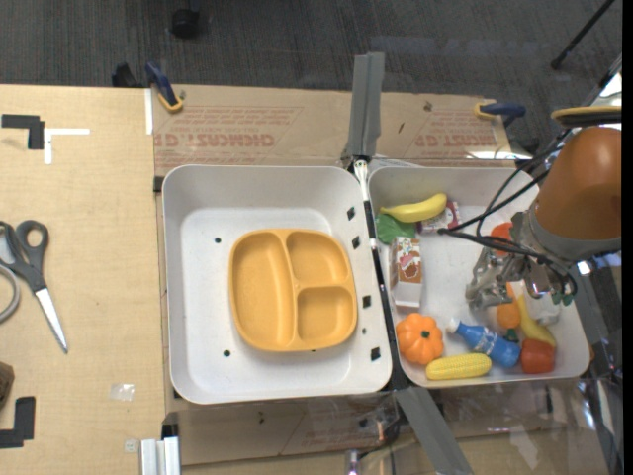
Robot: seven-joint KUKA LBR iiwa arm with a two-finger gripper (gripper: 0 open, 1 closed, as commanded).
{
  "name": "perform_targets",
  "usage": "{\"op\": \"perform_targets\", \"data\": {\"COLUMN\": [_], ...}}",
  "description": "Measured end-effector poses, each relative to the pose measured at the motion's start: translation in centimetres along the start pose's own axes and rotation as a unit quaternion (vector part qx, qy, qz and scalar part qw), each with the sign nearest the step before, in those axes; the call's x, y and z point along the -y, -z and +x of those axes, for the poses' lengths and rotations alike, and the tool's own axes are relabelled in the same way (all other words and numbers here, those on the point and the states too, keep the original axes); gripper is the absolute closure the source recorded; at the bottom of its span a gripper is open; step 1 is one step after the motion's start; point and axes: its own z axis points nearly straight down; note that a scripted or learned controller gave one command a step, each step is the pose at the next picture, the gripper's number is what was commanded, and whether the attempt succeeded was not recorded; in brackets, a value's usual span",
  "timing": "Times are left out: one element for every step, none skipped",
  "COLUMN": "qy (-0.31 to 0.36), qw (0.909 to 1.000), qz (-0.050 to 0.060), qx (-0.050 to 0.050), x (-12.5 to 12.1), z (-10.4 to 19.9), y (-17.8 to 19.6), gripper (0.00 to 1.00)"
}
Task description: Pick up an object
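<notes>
Right bin (435, 178): toy foods, loose — banana (415, 208) at far edge beside green piece (389, 228), printed packet (406, 263) below, pumpkin (419, 339) and corn cob (458, 366) at near edge, blue bottle (487, 341), tomato (537, 356). Gripper (492, 287) lowered among items right of centre, orange-banded arm (586, 186) above it; jaw state cannot be told. Left bin (188, 265): yellow divided plate (293, 289), centred; scissors (38, 277) on bench (79, 364) well left

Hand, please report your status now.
Hand low in right bin, grip unclear. Nothing seen held. Orange piece, blue bottle close beside it.
</notes>
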Motion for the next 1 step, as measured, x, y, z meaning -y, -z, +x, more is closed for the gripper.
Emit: {"op": "perform_targets", "data": {"qy": [-0.189], "qw": [0.9820], "qz": [0.000], "qx": [0.000], "x": [-4.06], "z": [-5.29], "y": [0.07], "gripper": [1.00]}}
